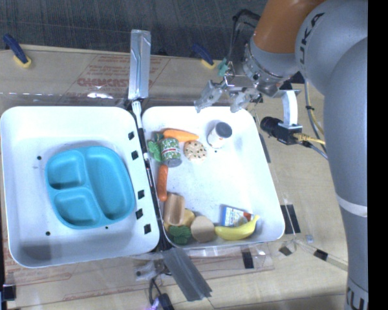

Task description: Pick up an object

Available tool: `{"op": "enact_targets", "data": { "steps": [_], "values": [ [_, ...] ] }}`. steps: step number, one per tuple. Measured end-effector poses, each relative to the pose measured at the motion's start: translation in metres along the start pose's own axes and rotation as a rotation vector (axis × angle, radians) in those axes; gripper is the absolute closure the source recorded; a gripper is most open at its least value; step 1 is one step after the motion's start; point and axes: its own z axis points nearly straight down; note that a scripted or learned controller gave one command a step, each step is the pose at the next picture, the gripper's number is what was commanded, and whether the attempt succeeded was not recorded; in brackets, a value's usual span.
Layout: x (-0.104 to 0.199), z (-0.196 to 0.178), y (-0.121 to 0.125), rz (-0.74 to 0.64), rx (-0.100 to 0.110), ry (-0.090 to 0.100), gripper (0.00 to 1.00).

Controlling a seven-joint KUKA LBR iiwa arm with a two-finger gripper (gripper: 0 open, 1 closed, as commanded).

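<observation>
The gripper (225, 97) hangs over the far rim of the right bin (262, 173), its fingers (205, 99) spread apart with nothing between them. The things to choose from lie in that bin: a small white cup with a dark top (218, 134) nearest the gripper, a cookie (194, 150), a carrot (180, 135) and a green can (170, 152) along the far left side, and a banana (238, 229), a blue packet (233, 216) and some bread-like pieces (175, 208) crowded in the near corner. The left bin (19, 237) holds a blue divided tray (88, 186). The cup looks the easiest target: it stands apart from its neighbours, seems light and stiff, and its round sides should take a pinch across the middle, though smooth plastic may slip or tip if caught too high. The cookie is flat and offers little to grip; the near-corner pile is too tightly packed for a clean approach.
</observation>
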Motion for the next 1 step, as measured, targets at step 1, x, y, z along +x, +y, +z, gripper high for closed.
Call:
{"op": "enact_targets", "data": {
  "steps": [1],
  "values": [
    [0.0097, 0.1323, -0.0369, 0.024, 0.007, 0.001, 0.0]
  ]
}}
